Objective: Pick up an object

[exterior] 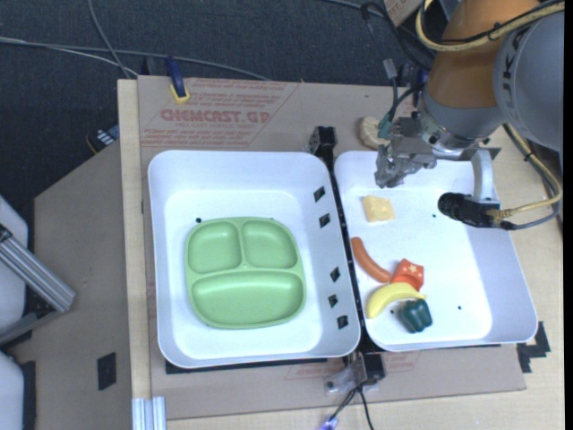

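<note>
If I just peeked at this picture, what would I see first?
Probably the big green plate with three sections, lying in the left white bin. Next, the grey robot arm with its orange band at the top right, its gripper hanging over the right bin. Under it sit a pale yellow chunk, an orange sausage, a banana and a dark green pepper.

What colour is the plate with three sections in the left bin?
Light green. The divided plate shows clearly in the camera view.
</note>
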`<state>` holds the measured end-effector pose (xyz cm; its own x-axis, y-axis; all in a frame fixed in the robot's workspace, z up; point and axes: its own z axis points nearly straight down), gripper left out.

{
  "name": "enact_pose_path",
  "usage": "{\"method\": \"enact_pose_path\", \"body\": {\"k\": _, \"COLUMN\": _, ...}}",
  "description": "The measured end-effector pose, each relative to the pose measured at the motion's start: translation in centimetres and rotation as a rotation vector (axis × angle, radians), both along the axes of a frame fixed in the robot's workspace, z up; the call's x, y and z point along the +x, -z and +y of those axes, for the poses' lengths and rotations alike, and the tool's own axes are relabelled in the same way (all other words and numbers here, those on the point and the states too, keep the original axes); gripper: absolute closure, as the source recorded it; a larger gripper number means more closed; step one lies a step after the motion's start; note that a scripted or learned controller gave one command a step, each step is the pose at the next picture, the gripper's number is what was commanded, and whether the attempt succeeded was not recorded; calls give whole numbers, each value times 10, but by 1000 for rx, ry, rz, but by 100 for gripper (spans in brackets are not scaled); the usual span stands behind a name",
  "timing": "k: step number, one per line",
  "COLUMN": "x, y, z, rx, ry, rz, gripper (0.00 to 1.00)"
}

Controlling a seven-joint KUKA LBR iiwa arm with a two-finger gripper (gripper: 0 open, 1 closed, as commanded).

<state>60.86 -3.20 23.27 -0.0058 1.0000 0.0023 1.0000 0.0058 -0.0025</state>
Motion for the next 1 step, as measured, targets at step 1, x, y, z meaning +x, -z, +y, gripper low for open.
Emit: {"method": "enact_pose_path", "body": {"k": 1, "x": 2, "y": -5, "z": 56, "rx": 1, "ry": -1, "rz": -3, "gripper": 100}}
